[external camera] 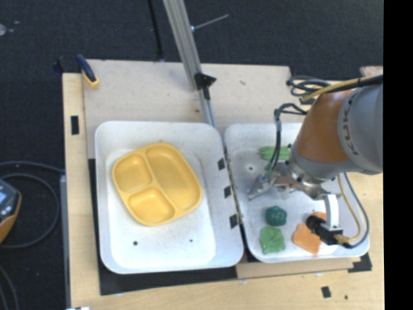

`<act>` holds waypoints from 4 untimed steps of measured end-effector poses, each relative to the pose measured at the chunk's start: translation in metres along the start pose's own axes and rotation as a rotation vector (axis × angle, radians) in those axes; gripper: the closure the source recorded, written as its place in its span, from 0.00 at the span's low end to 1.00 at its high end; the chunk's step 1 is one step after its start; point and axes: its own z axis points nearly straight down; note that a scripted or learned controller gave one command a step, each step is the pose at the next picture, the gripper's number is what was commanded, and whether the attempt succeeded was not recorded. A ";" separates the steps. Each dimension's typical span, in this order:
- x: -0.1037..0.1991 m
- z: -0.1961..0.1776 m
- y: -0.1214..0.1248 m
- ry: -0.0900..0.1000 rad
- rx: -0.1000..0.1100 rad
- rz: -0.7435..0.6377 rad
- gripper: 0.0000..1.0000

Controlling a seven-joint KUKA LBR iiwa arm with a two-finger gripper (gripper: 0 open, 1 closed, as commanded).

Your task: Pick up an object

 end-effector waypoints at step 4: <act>0.039 -0.105 0.024 0.000 -0.006 -0.007 1.00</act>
